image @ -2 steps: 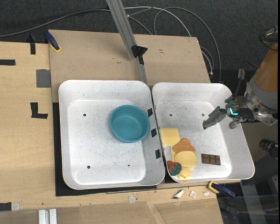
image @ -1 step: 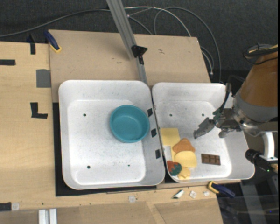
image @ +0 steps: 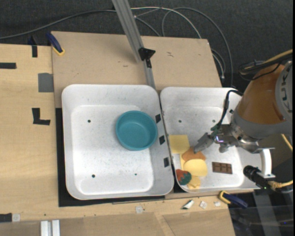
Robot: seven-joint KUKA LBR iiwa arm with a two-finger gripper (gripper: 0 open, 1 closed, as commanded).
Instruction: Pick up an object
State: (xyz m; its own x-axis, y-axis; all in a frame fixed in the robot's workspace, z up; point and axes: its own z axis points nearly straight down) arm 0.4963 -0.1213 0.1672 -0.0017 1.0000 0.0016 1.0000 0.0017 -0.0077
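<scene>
In the lower right of the frame, the gripper hangs low in the right bin, just above an orange piece in a tight heap with a yellow ball and a pale square. Whether it is open or closed cannot be told. Crowding could cause a glancing grab, or a slip off the rounded ball.

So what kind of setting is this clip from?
Likely a robotics lab grasping bench: two white bins on a plywood top, loose cables, and the gripper above small mixed objects.
</scene>
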